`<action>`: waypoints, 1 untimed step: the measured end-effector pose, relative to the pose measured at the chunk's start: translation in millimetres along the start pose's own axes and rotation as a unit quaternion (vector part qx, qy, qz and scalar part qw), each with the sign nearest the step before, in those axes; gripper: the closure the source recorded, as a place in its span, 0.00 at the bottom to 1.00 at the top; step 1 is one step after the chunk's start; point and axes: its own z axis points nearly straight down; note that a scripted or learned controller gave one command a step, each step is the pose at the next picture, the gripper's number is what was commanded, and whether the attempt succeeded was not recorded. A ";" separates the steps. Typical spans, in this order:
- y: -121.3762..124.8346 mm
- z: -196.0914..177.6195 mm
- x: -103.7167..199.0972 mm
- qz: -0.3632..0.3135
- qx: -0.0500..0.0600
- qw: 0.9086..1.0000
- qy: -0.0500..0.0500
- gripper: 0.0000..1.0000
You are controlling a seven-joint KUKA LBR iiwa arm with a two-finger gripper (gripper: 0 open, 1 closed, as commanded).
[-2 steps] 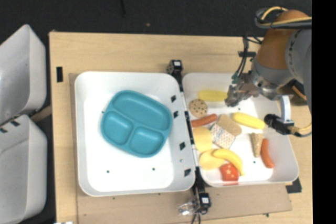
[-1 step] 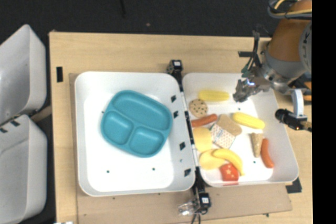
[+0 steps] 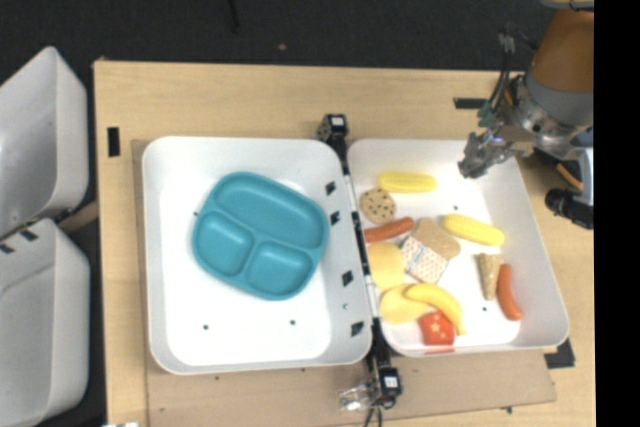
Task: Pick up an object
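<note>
Two shallow white bins side by side on a wooden counter (image 3: 120,215). Left bin (image 3: 165,315) holding just a teal divided plate (image 3: 260,235), lying flat, roughly mid-bin.

Right bin (image 3: 535,245) loaded with toy food, all loose on the bin floor: yellow banana (image 3: 407,182) near the far wall, round cookie (image 3: 377,205) just beside it, a red sausage (image 3: 388,231) below that. Second banana (image 3: 473,231) toward the right side. Tan cracker (image 3: 437,238) and a checkered square piece (image 3: 425,263) touching in the middle, yellow cheese wedge (image 3: 385,265) beside them. Third banana (image 3: 437,303) curving over a red tomato-ish chunk (image 3: 436,328) at the near edge. Another sausage (image 3: 509,293) and a small tan wedge (image 3: 489,273) over on the right.

Pincer (image 3: 480,158) up over the far right corner of the right bin, above bare white floor, well apart from the food, nearest the top banana. Nothing between the fingers. Too dark and small to tell how wide it's spread, honestly can't say.
</note>
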 end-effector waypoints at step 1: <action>-0.4 11.7 50.2 -0.001 0.003 1.000 0.000 1.00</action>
